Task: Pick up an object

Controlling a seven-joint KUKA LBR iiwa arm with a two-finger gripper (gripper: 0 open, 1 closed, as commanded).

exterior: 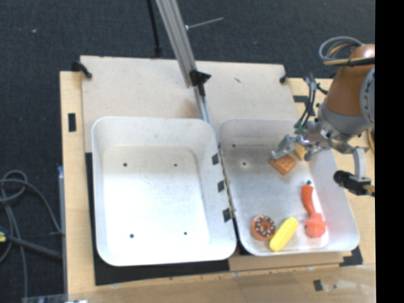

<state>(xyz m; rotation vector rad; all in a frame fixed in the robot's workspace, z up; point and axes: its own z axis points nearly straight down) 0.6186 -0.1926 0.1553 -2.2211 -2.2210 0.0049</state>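
Where the arm (346, 93) reaches in from your right, its end effector (291, 148) sits low over the far part of the right bin (328, 169), directly above a small tan waffle-like piece (284, 164). You can see the metal fingers (282, 149) touching or nearly touching the top of that piece, but the slant of the view does not let you tell whether they are spread or pressed together, nor whether the piece is actually between them. The piece looks to be resting on the bin floor.

Nearer to you in the same bin, you have three more things along the front wall: a brown doughnut with sprinkles (262, 227), a yellow corn cob (283, 233) lying just beside it and tilted, and an orange carrot-shaped toy (310, 211) lying lengthwise toward the right wall. All three are well apart from the end effector.

The left bin (158, 188) sits beside the right one on the counter (139, 87), and a slanted aluminium bar (177, 33) rises from behind the gap between the bins.
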